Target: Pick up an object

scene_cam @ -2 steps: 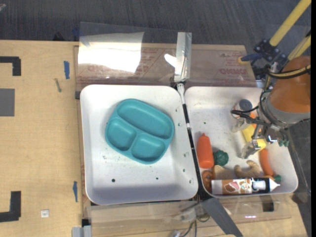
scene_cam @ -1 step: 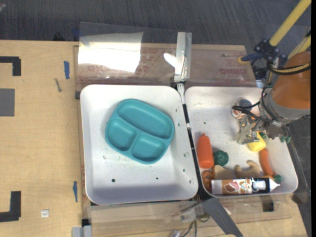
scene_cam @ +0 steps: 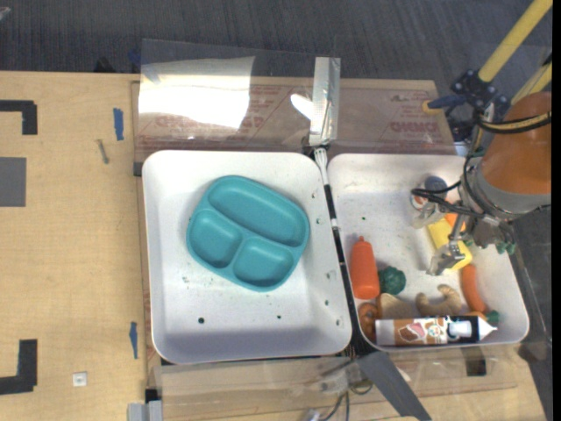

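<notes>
**Bench inventory: two white bins, arm over the right one**

Near edge, right bin: a tube-shaped bottle with a white and brown label and dark cap lies on its side along the front wall, cap pointing right. Just behind it, small brown pieces lie loose on the bin floor, with another brownish item at the bottle's left end.

Right bin, middle: an orange bottle-shaped object lies lengthwise close to the left wall. A small dark green round object rests just beside it on its right. An orange carrot-like piece lies near the right wall, slanted toward the front corner.

Right bin, right half: the gripper hangs low over the bin floor, next to a yellow object. Whether the fingers are parted or closed, and whether anything is between them, cannot be told from this angle. The arm, with its orange band, enters above the right wall. A small bluish object sits farther back, with a pale reddish piece just below it.

Left bin: a teal divided plate with three compartments lies flat in the middle, set at a slant.

Far side: clear plastic sheeting stands behind the bins
</notes>
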Controlling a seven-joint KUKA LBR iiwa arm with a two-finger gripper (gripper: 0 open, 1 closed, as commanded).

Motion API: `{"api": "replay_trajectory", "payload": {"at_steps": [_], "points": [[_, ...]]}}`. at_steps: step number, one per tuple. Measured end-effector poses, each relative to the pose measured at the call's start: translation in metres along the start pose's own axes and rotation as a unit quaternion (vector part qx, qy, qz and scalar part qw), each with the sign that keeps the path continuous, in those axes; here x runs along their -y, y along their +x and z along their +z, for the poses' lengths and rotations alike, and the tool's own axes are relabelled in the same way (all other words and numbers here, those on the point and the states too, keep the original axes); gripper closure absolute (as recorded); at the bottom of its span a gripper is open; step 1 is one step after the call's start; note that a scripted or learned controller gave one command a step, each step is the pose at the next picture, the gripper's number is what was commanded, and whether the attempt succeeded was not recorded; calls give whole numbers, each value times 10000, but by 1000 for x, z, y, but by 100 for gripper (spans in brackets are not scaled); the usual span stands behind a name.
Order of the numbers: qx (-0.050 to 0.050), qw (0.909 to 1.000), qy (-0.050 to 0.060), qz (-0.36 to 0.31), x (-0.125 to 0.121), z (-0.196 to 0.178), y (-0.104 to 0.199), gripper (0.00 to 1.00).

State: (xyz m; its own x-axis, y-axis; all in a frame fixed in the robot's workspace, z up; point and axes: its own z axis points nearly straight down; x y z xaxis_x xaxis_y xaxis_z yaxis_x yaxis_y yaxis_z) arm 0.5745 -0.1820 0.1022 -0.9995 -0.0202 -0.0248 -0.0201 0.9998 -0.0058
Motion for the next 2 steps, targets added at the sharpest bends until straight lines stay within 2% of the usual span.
{"api": "replay_trajectory", "payload": {"at_steps": [1,2], "points": [[-63,10000,-14,22,-11,13,-8,0],[7,10000,0,11,-12,-1,-13,100]]}}
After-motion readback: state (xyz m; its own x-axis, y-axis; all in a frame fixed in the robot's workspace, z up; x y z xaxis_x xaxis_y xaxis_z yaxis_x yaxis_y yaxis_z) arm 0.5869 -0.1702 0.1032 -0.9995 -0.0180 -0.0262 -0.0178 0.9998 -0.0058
